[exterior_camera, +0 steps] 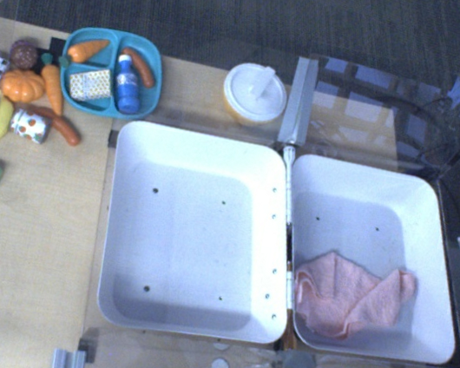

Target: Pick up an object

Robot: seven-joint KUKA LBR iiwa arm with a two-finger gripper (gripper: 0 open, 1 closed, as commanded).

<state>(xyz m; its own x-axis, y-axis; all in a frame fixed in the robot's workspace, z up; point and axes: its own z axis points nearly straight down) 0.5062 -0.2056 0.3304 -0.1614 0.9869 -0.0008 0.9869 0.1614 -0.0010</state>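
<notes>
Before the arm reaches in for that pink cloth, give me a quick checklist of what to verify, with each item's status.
1. Target present: pink cloth lies in the right bin: ok.
2. Cloth lies apart from other things: ok.
3. Cloth flat: not ok, crumpled against the near wall.
4. Left bin sits beside the right one, rims level: ok.
5. Gripper position and state: cannot tell.
6. Blue tray and white lidded cup outside the bins: ok.
</notes>
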